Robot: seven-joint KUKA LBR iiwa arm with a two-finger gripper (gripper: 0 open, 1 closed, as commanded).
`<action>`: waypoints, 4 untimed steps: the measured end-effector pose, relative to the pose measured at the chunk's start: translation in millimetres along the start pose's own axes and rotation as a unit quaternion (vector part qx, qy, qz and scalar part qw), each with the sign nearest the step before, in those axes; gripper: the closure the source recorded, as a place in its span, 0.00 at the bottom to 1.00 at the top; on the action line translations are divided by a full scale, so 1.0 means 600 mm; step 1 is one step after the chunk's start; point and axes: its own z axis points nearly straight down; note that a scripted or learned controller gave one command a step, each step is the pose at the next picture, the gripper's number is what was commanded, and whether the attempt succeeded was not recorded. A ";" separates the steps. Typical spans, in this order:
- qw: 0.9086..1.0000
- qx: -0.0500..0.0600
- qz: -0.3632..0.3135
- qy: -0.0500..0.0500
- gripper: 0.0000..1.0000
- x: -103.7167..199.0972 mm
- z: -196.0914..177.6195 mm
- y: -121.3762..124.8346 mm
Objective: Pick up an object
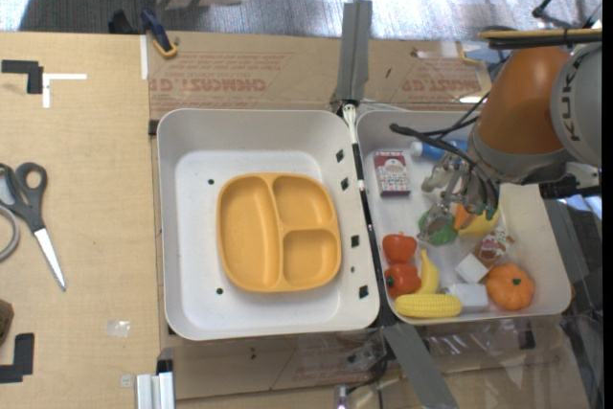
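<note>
The right bin [554, 235] holds several toy foods. Among them are a red and white carton [391, 173], two red peppers [400, 248] [402, 279], a banana [430, 271], a corn cob [427, 305], a white block [469, 269] and an orange pumpkin [509, 286]. My gripper [448, 202] hangs low over the middle of this bin. It sits just above a green item [438, 228] and an orange piece [464, 217]. The wrist hides how they meet.
The left bin [182, 206] carries a yellow divided plate [280, 231]. A blue item [428, 148] lies at the right bin's far wall. Scissors [34, 215] rest on the bench at far left. Cardboard lies behind the bins.
</note>
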 end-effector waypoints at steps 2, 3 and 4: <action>0.999 0.000 0.040 -0.001 1.00 0.018 -0.325 -0.017; 0.999 0.000 -0.041 0.002 1.00 0.132 -0.081 -0.042; 0.956 0.000 -0.292 -0.001 1.00 0.062 -0.123 -0.163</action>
